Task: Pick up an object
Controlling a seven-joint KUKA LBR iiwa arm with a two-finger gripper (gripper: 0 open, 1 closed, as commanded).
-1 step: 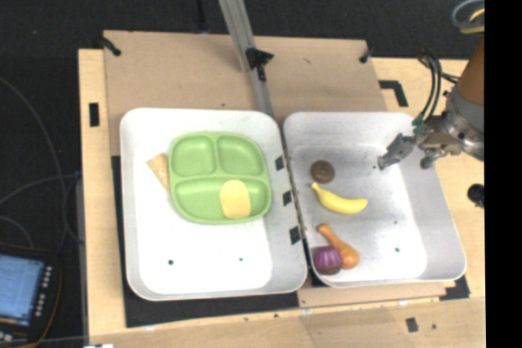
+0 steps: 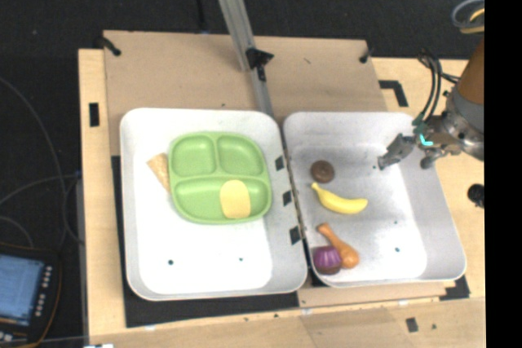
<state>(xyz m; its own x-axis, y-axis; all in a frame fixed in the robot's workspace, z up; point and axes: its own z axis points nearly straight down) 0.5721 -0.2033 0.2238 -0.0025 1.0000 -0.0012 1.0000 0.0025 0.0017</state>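
Note:
In the right bin (image 2: 424, 216) lie a brown round object (image 2: 323, 171), a yellow banana (image 2: 339, 201), an orange carrot-like piece (image 2: 338, 244) and a purple object (image 2: 327, 259). My gripper (image 2: 412, 153) hangs over the bin's upper right part, to the right of the brown object and apart from it. Its two fingers are spread and nothing is between them. The left bin (image 2: 147, 257) holds a green divided plate (image 2: 218, 175) with a yellow object (image 2: 236, 199) in its lower compartment.
A tan wedge-shaped piece (image 2: 158, 169) pokes out from under the plate's left side. A metal pole (image 2: 236, 20) rises behind the bins at the middle. The arm enters from the right edge at the right bin's upper corner.

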